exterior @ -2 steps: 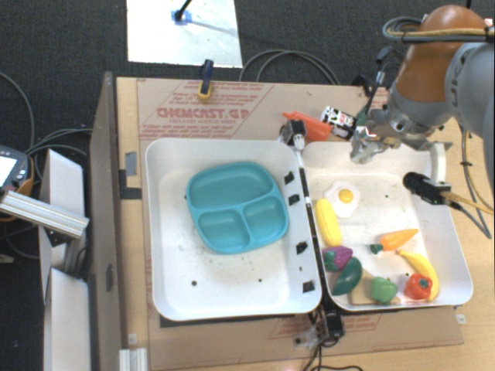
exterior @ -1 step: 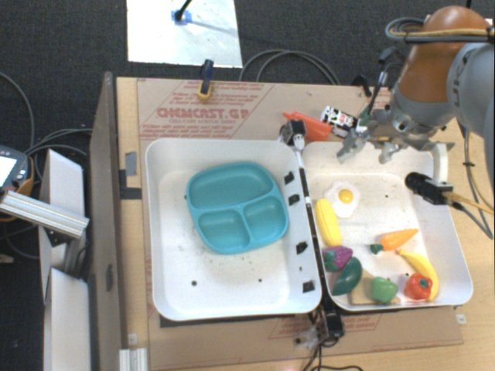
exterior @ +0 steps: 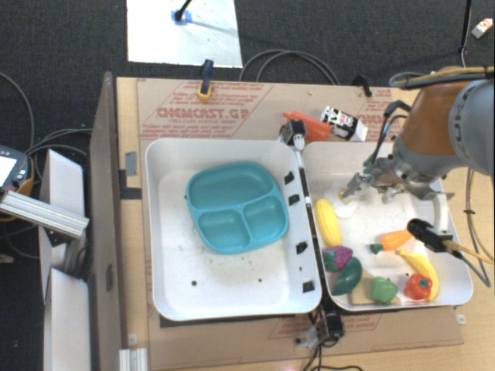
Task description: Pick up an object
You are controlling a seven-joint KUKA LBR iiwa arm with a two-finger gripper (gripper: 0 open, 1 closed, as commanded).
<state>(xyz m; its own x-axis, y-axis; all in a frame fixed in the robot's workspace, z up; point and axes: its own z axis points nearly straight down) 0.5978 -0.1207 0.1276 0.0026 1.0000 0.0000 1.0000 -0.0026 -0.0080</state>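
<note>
- Dark carpet surrounds the desk [exterior: 232, 103], whose cardboard top carries two shallow white bins side by side, with black cables trailing along the far edge.
- On my feed the left bin [exterior: 174, 284] holds a teal divided plate [exterior: 236, 207], lying flat near the bin's middle.
- Right bin [exterior: 460, 284] holds the toy food, gathered in its near half.
- A yellow corn cob [exterior: 328, 221] lies beside the divider between the bins.
- Just nearer the camera sit a purple piece [exterior: 337, 257] and a dark green vegetable [exterior: 349, 275], touching each other.
- A light green pepper [exterior: 383, 289] rests at the near wall, with a red tomato [exterior: 418, 286] to its right.
- A yellow banana [exterior: 420, 266] curves against the tomato, and an orange carrot [exterior: 394, 240] lies just above it.
- I see the arm [exterior: 452, 126] coming in from the right, its orange band above the wrist, bent down over the far half of the right bin.
- Its pincer [exterior: 371, 185] hangs low over the bin's white floor, near the corn and apart from it.
- I cannot tell whether the pincer is apart or together, and I see nothing caught in it.
- An orange-and-black tool [exterior: 309, 126] and a small white-and-black box [exterior: 343, 122] lie on the cardboard behind the bins.
</note>
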